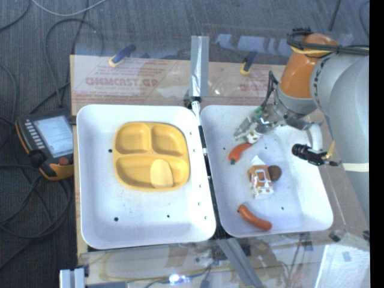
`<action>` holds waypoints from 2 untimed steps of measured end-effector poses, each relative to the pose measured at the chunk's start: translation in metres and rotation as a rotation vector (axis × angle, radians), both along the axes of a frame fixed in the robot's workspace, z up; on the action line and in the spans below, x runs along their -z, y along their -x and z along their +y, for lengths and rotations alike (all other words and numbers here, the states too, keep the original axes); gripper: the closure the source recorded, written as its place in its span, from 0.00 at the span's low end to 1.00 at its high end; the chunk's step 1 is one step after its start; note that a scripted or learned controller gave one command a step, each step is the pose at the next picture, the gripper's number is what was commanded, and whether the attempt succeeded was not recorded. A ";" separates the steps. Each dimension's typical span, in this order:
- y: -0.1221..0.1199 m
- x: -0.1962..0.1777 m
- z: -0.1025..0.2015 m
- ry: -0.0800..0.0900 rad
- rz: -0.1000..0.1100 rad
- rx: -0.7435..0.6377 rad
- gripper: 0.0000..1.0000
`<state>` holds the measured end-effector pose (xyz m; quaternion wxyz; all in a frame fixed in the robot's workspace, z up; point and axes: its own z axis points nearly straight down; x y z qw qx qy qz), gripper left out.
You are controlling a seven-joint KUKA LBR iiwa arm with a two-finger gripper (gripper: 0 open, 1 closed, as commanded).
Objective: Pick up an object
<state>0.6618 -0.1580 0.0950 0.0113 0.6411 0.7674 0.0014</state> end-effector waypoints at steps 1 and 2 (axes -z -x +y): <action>0.000 -0.007 0.000 -0.001 0.001 0.001 1.00; 0.007 -0.118 0.070 -0.009 0.023 -0.167 1.00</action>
